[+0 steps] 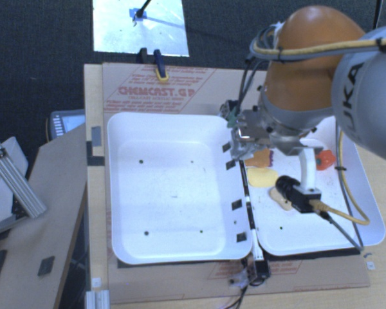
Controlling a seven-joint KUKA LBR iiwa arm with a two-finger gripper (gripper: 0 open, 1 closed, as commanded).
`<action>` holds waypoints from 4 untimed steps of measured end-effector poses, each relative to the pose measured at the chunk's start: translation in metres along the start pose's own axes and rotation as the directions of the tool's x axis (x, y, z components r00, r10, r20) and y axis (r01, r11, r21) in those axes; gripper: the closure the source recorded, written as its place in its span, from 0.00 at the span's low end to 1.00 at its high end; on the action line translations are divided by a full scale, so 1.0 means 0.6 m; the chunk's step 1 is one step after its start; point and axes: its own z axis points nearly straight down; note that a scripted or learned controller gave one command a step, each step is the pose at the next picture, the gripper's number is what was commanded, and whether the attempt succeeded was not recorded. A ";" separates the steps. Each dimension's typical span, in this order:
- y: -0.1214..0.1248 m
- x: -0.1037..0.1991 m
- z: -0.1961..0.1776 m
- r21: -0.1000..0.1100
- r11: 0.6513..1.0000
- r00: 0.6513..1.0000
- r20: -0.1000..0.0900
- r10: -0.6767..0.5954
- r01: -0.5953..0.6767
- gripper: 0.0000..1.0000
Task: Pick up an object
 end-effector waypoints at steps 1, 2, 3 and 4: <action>-0.044 0.005 -0.171 -0.012 1.000 1.000 0.000 0.006 -0.006 1.00; -0.061 0.114 -0.205 -0.002 1.000 1.000 0.001 0.002 -0.002 1.00; -0.059 0.131 -0.356 -0.009 1.000 1.000 -0.001 0.006 -0.006 1.00; 0.049 0.218 -0.332 0.000 1.000 1.000 0.003 0.003 -0.003 1.00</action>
